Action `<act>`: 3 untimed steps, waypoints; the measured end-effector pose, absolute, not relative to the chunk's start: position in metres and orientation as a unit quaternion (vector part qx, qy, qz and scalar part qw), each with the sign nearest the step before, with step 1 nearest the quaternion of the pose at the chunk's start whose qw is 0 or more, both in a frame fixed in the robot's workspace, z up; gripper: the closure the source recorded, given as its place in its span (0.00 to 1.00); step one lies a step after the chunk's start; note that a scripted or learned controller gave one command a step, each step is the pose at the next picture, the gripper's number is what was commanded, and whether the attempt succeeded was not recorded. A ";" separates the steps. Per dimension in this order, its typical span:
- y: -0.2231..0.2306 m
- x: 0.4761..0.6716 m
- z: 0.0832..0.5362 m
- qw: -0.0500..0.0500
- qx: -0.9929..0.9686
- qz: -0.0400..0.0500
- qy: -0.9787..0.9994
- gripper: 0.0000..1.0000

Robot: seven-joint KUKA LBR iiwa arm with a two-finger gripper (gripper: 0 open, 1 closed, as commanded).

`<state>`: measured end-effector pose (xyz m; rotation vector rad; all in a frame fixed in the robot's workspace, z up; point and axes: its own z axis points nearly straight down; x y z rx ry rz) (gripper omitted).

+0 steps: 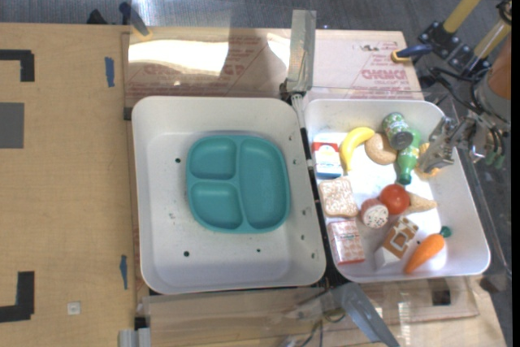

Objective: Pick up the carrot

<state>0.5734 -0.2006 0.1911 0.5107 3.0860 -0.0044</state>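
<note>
From the overhead camera, here's where I stand: the carrot [426, 251] lies in the right bin [467, 211], down in the bin's near right corner, orange body tilted with its green top pointing up and away toward the bin's right wall. My jaws [443, 144] hang at the far right side of that same bin, well apart from the carrot, hovering over the clutter near the green bottle [405, 163], and I honestly cannot tell whether they are wide or narrow, the metalwork blurs together there; nothing shows between them, so I claim no hold. My arm comes in from beyond the bin's right wall, low and angled inward across the rim. Now the worries, as I judge them. The carrot sits just beside the little brown house-shaped block [399, 239], touching or nearly so, and if I come down off-centre I could pinch that block instead or shove it into the carrot. The carrot is also close to the bin's near wall and right wall, so a descent too far outward could knock a finger on the rim. It is tapered and lies slantwise; if I close across the thin end or along its length, it may squirt out. And the tomato [396, 197] and cone wedge [422, 204] sit between me and the carrot, so a low sweep across would plough them.
</note>
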 end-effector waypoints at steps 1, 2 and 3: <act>-0.201 0.503 0.110 0.004 0.217 0.000 0.976 0.00; -0.185 0.484 0.091 0.008 0.249 -0.001 0.969 0.00; -0.184 0.486 0.102 0.011 0.248 -0.001 0.969 1.00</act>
